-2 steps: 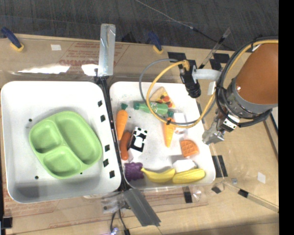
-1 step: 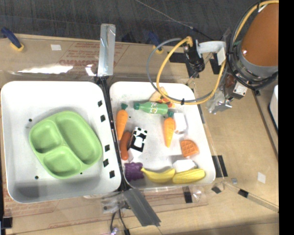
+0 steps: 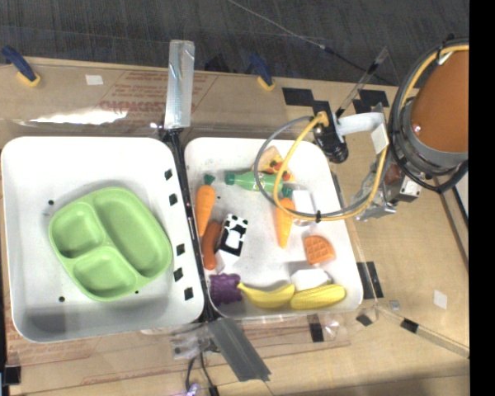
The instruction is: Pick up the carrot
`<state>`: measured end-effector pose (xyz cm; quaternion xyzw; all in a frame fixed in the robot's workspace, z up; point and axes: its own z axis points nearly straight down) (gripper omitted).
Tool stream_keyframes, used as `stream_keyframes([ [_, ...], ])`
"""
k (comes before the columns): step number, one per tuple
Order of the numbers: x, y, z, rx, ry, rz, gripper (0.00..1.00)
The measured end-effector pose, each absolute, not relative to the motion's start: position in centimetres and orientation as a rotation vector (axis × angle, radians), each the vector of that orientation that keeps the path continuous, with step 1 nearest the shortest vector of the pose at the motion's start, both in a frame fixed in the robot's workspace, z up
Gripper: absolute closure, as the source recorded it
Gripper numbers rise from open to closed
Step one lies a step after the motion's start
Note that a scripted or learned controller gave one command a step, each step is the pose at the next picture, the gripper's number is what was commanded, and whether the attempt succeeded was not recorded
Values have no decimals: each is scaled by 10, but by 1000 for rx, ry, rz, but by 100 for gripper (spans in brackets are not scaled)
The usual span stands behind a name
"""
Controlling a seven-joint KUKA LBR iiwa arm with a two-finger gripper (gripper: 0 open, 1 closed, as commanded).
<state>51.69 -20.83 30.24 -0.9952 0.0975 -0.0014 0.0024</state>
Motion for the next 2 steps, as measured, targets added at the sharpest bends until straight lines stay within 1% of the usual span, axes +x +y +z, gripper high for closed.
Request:
stream_keyframes([
  [1, 554, -209, 349, -3123, 308, -13, 100],
  [2, 501, -209, 316, -3120, 308, -1, 100],
])
